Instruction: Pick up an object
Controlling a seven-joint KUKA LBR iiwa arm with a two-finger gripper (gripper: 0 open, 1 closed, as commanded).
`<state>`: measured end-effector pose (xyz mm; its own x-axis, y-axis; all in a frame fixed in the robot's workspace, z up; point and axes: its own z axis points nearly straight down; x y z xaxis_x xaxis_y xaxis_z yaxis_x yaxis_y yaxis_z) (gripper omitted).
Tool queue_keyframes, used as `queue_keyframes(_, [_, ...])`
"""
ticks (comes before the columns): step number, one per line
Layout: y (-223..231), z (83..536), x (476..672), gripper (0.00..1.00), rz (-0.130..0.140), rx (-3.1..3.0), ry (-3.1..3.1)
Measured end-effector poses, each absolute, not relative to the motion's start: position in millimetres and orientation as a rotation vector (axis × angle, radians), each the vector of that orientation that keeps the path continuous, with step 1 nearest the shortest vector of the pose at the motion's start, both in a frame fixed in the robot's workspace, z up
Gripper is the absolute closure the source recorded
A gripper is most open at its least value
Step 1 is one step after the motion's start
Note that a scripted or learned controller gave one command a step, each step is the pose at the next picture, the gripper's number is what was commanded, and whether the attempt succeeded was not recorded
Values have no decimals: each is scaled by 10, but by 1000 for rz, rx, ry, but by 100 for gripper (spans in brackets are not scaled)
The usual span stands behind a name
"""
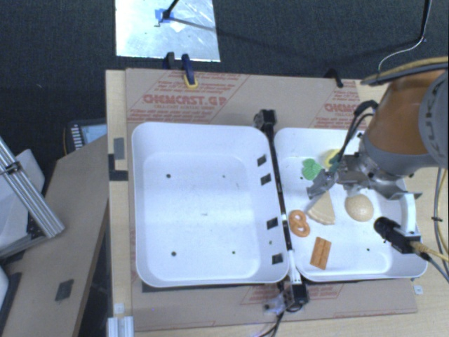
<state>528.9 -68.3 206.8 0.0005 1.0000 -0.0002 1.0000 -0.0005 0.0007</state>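
The right bin (pixel 361 255) holds several small things. A pale tan wedge (pixel 323 211) lies near its middle, with a round beige bun (pixel 358 207) to its right. An orange pretzel (pixel 299 224) sits by the bin's left wall, and an orange-brown bar (pixel 320 252) lies nearer the front. A green piece (pixel 308 167) and a yellow piece (pixel 331 158) lie toward the back. My gripper (pixel 324 184) hangs low over the bin, just above the wedge's far end and right of the green piece. Nothing shows as held in it.
The left bin (pixel 140 188) stands beside the right one, with a black-clipped divider rim (pixel 277 188) between them. Both rest on a brown cardboard sheet (pixel 189 97). A shiny square plate (pixel 167 20) lies on the dark floor behind.
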Motion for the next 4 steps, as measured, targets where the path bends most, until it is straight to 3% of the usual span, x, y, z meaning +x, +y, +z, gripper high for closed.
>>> queue_keyframes(1, [-588,1828,4844,0,-3,2224,2224])
queue_keyframes(2, [-862,1147,4854,0,-5,2225,2222])
queue_keyframes(3, [-159,1879,4887,0,13,2207,2232])
queue_keyframes(4, [-207,1953,4884,100,6,2212,2227])
